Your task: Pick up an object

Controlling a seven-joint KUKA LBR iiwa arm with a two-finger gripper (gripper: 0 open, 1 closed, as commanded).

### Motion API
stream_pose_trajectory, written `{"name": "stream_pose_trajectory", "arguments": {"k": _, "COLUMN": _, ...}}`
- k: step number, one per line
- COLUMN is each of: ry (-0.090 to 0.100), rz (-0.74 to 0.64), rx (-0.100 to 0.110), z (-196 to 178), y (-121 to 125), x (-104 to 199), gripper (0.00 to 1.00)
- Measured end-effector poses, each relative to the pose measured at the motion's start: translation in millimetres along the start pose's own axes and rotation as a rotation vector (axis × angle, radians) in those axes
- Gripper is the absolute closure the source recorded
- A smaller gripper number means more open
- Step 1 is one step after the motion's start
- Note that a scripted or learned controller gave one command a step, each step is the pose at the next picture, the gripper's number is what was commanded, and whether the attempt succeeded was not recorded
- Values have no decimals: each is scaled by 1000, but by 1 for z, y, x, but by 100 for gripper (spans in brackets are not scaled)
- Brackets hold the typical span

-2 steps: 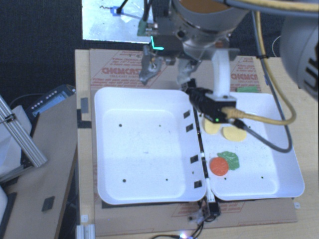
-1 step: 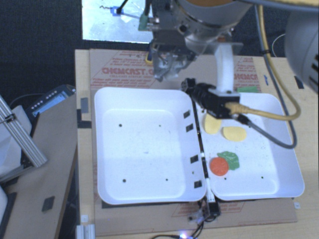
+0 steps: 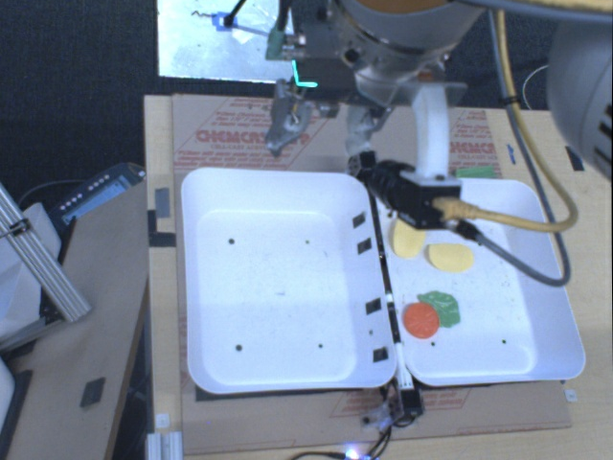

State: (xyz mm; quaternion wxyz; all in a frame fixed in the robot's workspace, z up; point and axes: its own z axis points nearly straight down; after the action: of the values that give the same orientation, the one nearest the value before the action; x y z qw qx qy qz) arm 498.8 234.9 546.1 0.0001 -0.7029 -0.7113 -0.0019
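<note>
The right bin [image 3: 536, 353] holds several small objects. A pale yellow piece [image 3: 408, 241] lies next to a yellow oval piece [image 3: 450, 257]. Nearer the front, a red-orange round object [image 3: 421, 321] touches a green object [image 3: 442, 305]. My gripper [image 3: 323, 134] hangs high over the back edge of the left bin [image 3: 268, 353], well above and behind the objects. It is open: the left finger [image 3: 285, 123] and the right finger [image 3: 358, 148] stand apart with nothing between them.
A black fitting [image 3: 410, 195] with a yellow cable [image 3: 508, 220] and a grey cable hangs over the back of the right bin, partly covering it. A divider with black clips [image 3: 383, 295] separates the bins. Cardboard [image 3: 220, 132] lies under the bins.
</note>
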Motion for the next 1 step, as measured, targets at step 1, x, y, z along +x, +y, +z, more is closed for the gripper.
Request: {"name": "stream_pose_trajectory", "arguments": {"k": 1, "ry": 2, "rz": -4, "rx": -2, "z": -12, "y": 0, "x": 0, "gripper": 100}}
